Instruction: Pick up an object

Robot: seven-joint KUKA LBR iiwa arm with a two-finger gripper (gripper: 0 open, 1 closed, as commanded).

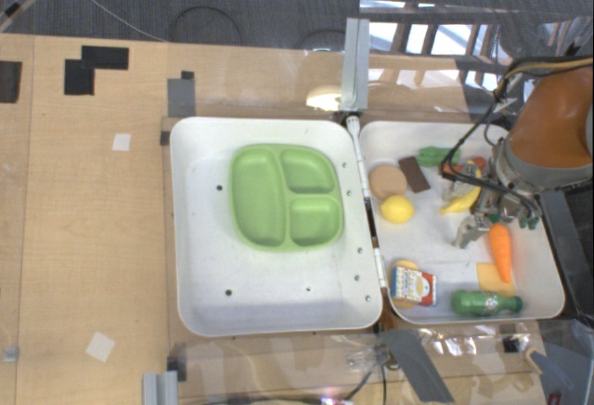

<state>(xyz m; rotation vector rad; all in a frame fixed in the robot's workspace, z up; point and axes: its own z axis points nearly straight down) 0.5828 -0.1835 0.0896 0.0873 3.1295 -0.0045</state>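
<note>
Starting at your left, the left bin (200, 301) carries a green divided plate (285, 196) and nothing that concerns this pick. Past the divider, the right bin (422, 138) holds the candidates: a tan bread roll (388, 179) touching a dark brown bar (414, 174), a yellow lemon (397, 209) just below them, a small snack carton (414, 285) at the near edge, a green bottle (485, 304) lying on its side, a yellow wedge (494, 278), and an orange carrot (501, 250) standing roughly lengthwise. A banana (461, 202) and a green item (432, 155) sit near the arm.

The gripper (475, 228) hangs low over the bin floor, just left of the carrot's top — whether its fingers are spread or pressed together, you cannot tell from here. Nothing is seen between them.

Judgement: the step in hand is the approach or descent, grasp not yet made. The carrot is the likeliest target; the next move calls for centring on it before closing — the banana crowds close.
</note>
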